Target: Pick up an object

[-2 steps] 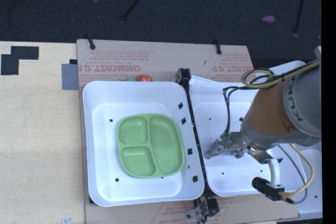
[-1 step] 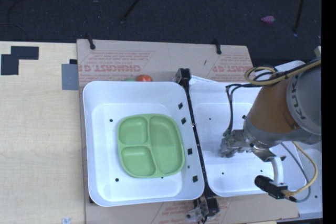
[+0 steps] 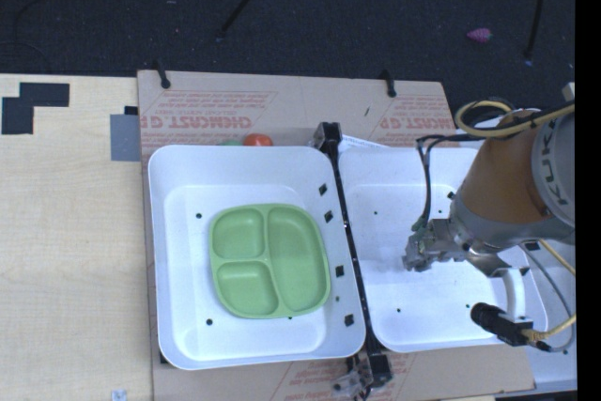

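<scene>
Green plate lies ungrasped in the left bin, while the claw hangs low in the right bin; its state I cannot tell, so the pickup looks undone.

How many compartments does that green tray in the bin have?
3. The green tray in the left bin has one at upper left, one at lower left, and a long one down its right side.
</scene>
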